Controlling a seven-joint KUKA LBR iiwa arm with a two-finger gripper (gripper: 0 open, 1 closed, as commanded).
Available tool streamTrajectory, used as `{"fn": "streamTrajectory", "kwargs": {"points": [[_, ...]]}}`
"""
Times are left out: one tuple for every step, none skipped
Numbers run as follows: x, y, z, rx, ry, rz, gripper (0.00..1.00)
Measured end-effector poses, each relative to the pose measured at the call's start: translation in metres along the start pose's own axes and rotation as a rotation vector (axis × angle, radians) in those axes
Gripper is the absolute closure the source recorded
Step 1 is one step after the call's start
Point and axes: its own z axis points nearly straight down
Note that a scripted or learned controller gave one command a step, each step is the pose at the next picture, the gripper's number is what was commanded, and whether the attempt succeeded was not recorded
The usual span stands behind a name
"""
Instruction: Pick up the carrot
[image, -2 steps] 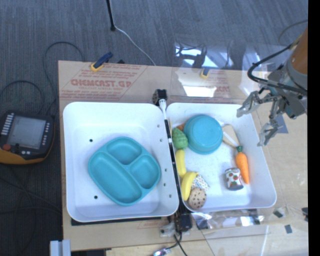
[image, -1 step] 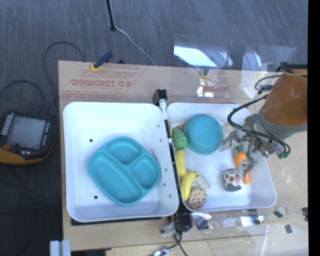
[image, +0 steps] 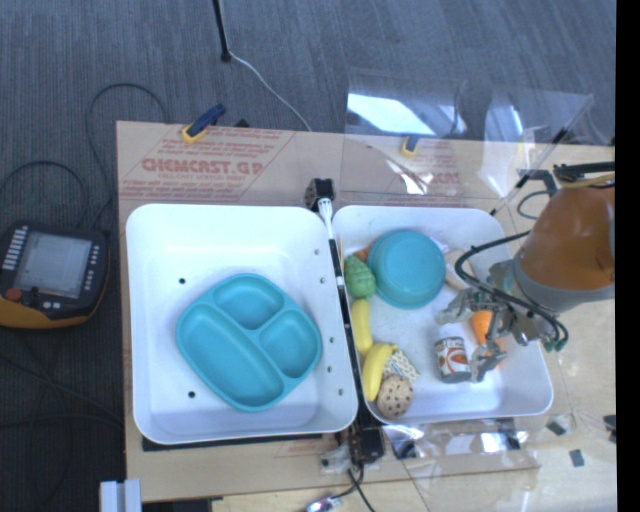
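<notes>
The carrot (image: 482, 324), a small orange piece, lies in the right bin (image: 520, 400) near its right side, just right of a small can (image: 452, 358). My gripper (image: 477, 336) hangs directly over it, low in the bin, below the arm's orange band (image: 572, 240). Its fingers stand open, one at the upper left of the carrot and one (image: 489, 358) at the lower right, so the carrot sits between them. The gripper body hides part of the carrot.
The right bin also holds a blue bowl (image: 407, 267), a green vegetable (image: 359, 279), a yellow banana (image: 372, 362) and a cookie (image: 394, 394). A blue divided plate (image: 250, 342) lies in the left bin (image: 160, 240). Black cables loop beside the wrist.
</notes>
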Motion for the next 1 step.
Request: {"fn": "streamTrajectory", "kwargs": {"points": [[-0.0038,-0.0003,-0.0125,0.007,-0.007,-0.002,1.00]]}}
